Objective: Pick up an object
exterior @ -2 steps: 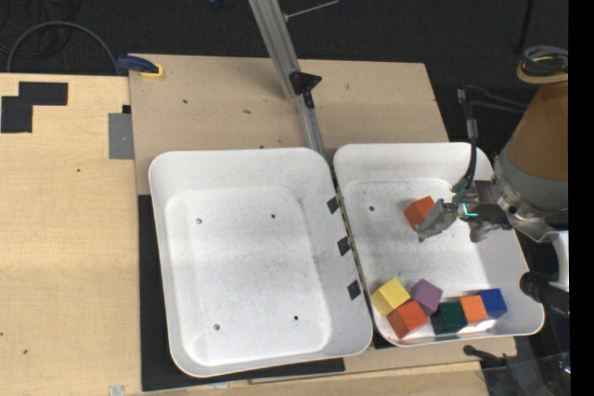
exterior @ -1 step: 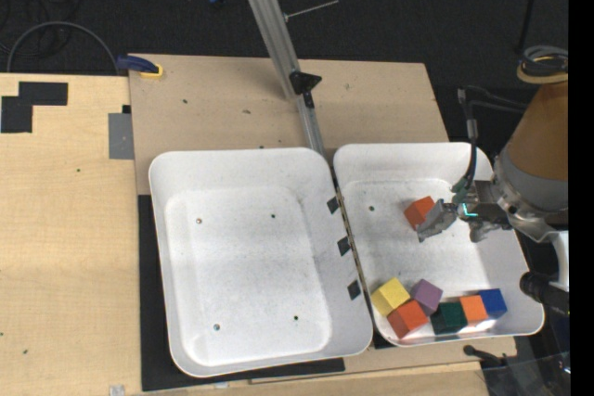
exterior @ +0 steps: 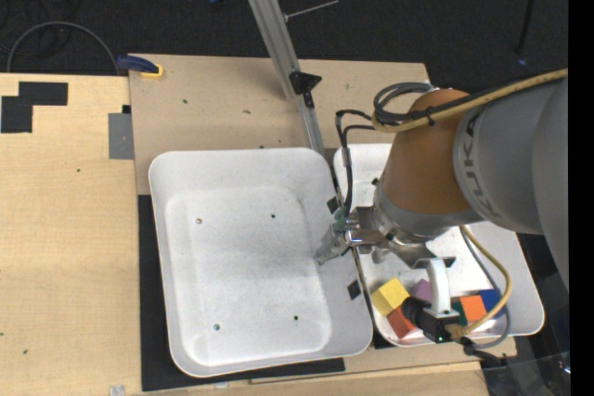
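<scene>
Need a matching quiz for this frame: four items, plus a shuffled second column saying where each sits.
1. yellow block
2. red block
3. orange block
4. blue clamp

A. on the bench, far left corner
B. right bin, farthest toward the view's right
C. right bin, by the near rim, just in front of the yellow one
D. right bin, just behind the red one

Pairs: 1-D, 2-C, 3-B, 4-A.

The grey arm (exterior: 520, 153) reaches in from the right edge of the frame at mid-height, its thick link slanting toward the centre. The orange band (exterior: 422, 167) sits right of centre, directly above the grey wrist (exterior: 408, 232). The tool (exterior: 336, 236) juts leftward from the wrist, just below the frame's centre.
</scene>
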{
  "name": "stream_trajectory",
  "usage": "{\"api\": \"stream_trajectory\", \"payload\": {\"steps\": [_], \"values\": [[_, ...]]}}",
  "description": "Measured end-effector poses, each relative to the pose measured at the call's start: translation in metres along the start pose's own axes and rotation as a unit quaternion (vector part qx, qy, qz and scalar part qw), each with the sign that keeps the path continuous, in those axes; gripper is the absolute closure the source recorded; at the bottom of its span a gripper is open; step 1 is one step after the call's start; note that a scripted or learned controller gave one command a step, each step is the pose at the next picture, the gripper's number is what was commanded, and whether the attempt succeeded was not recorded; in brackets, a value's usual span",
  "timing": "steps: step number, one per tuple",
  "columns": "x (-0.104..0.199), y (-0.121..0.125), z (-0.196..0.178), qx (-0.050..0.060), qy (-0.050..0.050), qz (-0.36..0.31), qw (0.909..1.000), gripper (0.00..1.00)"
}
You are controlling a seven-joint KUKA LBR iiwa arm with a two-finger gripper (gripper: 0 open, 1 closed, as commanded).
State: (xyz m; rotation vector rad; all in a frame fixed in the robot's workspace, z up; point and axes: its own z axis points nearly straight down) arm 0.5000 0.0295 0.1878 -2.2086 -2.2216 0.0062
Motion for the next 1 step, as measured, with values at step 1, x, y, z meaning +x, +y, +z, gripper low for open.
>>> {"api": "stream_trajectory", "payload": {"steps": [1], "values": [[-0.0055, 0.001, -0.0116, -0.001, -0.002, 0.005, 1.0, 1.0]]}}
